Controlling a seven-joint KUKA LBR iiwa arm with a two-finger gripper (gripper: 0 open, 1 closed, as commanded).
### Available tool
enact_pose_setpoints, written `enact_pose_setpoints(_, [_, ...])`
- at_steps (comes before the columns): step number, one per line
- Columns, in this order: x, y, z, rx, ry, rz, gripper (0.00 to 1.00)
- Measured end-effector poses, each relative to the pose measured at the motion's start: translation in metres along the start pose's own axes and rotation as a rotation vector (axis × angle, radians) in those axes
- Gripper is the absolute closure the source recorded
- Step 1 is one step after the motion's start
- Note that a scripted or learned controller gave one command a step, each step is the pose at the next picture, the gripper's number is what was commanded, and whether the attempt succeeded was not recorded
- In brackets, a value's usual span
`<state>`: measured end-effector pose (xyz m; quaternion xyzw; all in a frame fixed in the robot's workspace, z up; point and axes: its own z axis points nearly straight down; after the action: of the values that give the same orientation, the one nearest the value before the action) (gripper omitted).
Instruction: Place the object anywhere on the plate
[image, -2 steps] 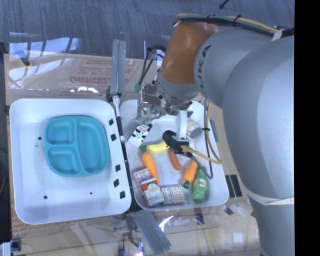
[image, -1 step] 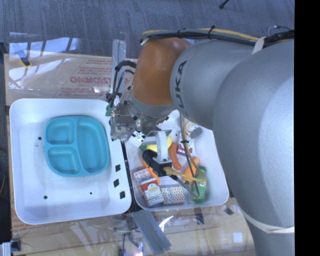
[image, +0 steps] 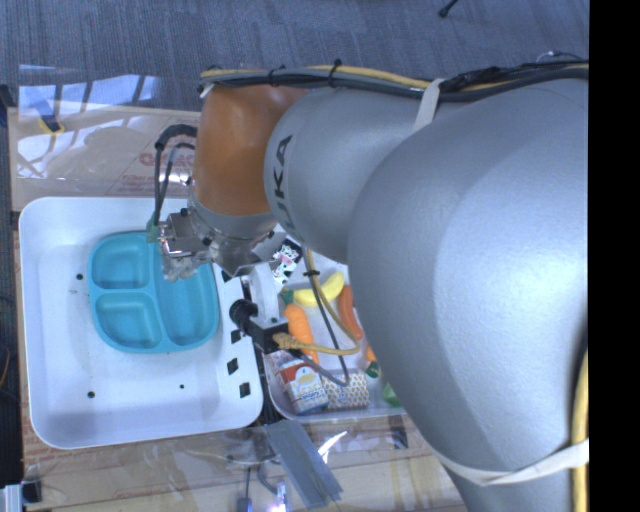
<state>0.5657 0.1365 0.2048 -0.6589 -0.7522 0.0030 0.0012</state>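
Looming nearest the camera, the grey arm (image: 470, 280) covers most of the right bin (image: 300, 405), where an orange carrot (image: 298, 322) and a yellow piece (image: 325, 288) lie among other toys. Farther left, the blue divided plate (image: 150, 300) sits in the left bin (image: 60, 400). The gripper (image: 180, 250) hovers at the plate's right edge; its state can't be told.

plate (image: 150, 300): blue plastic, smooth, faint sheen | left bin (image: 50, 400): white plastic, smooth, matt | arm (image: 470, 260): grey casing, smooth, satin | orange band (image: 235, 150): glossy | desk (image: 90, 150): pale wood-like top under clear shiny film
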Motion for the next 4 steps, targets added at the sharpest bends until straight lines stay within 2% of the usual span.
enact_pose_setpoints(1, [-0.001,0.0,-0.006,0.005,-0.002,-0.004,1.0])
enact_pose_setpoints(2, [0.01,-0.004,-0.015,0.002,0.001,-0.413,1.0])
enact_pose_setpoints(3, [0.065,-0.065,-0.006,0.001,0.0,-0.748,1.0])
enact_pose_setpoints(4, [0.051,-0.084,0.003,0.001,0.0,-0.723,1.0])
